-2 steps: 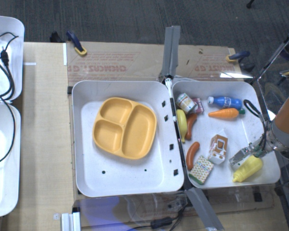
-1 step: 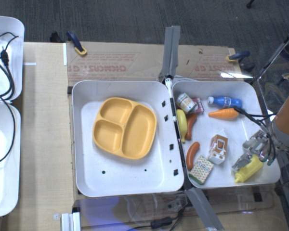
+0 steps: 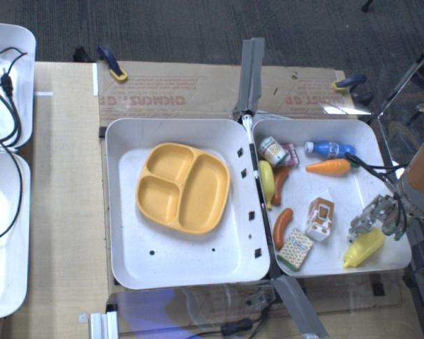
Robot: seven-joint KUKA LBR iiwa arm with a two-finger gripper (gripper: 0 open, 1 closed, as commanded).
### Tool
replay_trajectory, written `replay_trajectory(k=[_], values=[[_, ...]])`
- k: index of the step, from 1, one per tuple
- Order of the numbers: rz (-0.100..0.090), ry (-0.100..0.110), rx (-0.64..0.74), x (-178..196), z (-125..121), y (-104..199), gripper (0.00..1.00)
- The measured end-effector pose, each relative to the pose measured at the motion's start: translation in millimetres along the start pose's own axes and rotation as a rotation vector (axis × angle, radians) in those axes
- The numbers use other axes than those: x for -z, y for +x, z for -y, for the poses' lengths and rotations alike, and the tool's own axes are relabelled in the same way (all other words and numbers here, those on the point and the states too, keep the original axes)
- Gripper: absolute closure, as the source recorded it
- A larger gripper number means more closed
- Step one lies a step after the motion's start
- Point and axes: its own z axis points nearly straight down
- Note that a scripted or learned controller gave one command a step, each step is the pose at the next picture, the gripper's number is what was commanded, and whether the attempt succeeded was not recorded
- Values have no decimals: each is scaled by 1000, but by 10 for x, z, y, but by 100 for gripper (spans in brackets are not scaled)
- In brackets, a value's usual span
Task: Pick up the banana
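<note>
The gripper hangs low over the right-hand end of the right bin, its metal fingers pointing down and to the left — whether they stand apart or closed cannot be told from this angle, and nothing is seen between them. Just beneath and touching its outline lies a yellow squeeze bottle, tilted along the bin's near-right corner.

The banana lies well apart from the gripper, at the opposite, left end of the same bin, hard against the wall that divides the two bins. It is short, pale yellow with a greenish tip, and lies roughly lengthwise along that wall. A brown sausage rests just beside it on the right, and a small tin can lies near its far end.

Between banana and gripper sit an orange-red sausage, a small carton and a green-edged packet; farther back are a carrot and a blue-labelled bottle.

The left bin holds a yellow divided plate — three compartments, set near the middle.
</note>
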Motion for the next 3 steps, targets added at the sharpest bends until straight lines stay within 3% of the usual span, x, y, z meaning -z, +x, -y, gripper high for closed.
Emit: replay_trajectory(k=[1, 2, 3], values=[[0, 0, 1, -1, 0, 0, 0], [2, -2, -2, 92, -7, -10, 100], [2, -2, -1, 92, -8, -9, 0]])
